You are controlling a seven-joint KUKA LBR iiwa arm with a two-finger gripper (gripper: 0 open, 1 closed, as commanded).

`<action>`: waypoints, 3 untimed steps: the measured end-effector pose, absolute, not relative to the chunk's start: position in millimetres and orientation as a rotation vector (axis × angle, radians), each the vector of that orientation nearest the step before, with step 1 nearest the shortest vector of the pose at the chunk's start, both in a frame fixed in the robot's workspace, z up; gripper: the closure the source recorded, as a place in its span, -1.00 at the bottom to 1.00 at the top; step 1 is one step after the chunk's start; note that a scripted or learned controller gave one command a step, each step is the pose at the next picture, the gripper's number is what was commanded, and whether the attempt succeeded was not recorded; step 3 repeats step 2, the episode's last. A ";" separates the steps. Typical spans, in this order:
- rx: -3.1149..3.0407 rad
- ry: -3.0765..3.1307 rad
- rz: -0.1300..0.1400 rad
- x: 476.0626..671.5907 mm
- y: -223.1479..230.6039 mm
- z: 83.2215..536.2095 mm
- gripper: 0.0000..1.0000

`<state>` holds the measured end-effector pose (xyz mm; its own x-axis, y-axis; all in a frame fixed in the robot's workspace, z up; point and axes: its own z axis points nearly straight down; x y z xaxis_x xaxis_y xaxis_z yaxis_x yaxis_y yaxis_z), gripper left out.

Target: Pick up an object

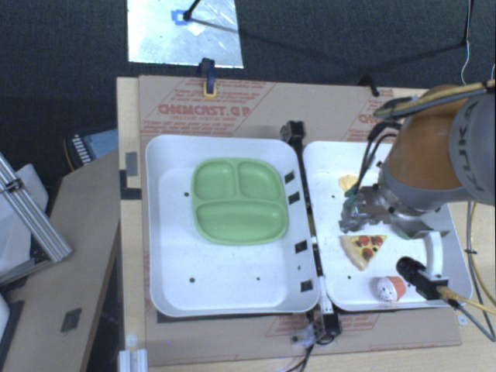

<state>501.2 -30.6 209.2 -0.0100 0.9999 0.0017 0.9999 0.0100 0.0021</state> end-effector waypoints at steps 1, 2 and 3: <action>2.210 2.232 0.004 504.3 17.5 222.0 1.00; 2.210 2.232 0.004 511.4 66.4 221.0 1.00; 2.210 2.232 0.004 511.4 66.4 221.0 1.00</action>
